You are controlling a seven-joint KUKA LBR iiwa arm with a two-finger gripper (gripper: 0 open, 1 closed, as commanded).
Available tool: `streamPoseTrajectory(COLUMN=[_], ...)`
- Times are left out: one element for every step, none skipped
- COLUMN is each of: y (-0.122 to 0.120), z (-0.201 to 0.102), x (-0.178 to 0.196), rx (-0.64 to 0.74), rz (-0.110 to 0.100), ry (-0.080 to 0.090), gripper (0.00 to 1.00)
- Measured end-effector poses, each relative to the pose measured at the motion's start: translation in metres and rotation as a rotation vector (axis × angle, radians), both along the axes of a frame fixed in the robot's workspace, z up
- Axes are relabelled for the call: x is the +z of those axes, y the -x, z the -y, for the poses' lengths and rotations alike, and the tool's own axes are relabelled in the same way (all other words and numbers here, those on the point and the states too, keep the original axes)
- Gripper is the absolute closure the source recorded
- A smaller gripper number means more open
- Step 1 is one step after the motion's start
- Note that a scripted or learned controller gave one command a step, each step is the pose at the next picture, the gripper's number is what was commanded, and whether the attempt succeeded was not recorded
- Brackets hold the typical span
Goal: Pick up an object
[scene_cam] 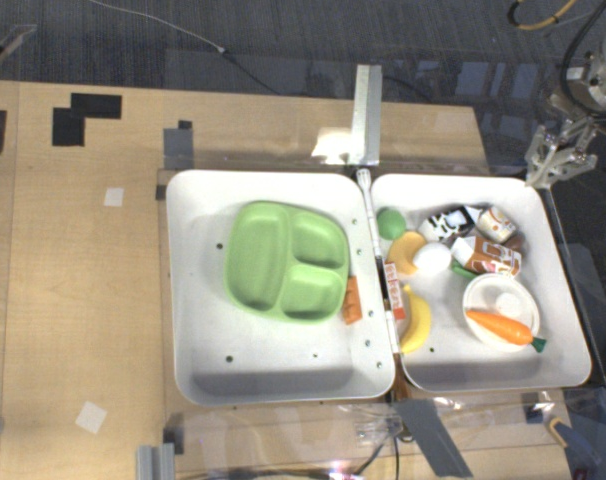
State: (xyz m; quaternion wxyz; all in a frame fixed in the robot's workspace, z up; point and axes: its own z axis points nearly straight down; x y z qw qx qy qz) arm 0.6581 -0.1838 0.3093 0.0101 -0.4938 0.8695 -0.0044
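My gripper (561,164) hangs at the upper right, just beyond the back right corner of the right bin (558,243), with its fingers spread apart and nothing between them. In the right bin lie a yellow banana (416,323), a green ball (390,223), a white egg-like piece (432,259), a black-and-white toy (446,224), a small brown-and-white carton (489,258), a small jar (496,224) and a white bowl (490,293) with an orange carrot (500,327) lying across it.
The left bin (198,298) holds a green divided plate (287,259). A small orange packet (352,301) lies by the divider between the bins. A metal post (367,113) stands behind the bins. Cables run along the upper right.
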Motion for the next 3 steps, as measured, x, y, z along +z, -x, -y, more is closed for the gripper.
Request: streamPoseTrajectory(y=[0.032,0.051,0.051], z=[0.018,0.021,0.021], x=[-0.051,-0.083,-0.082], rx=[0.364,0.754,0.754], rz=[-0.016,-0.015,-0.014], ry=[0.005,0.010,0.010], gripper=[1.00,1.00,0.00])
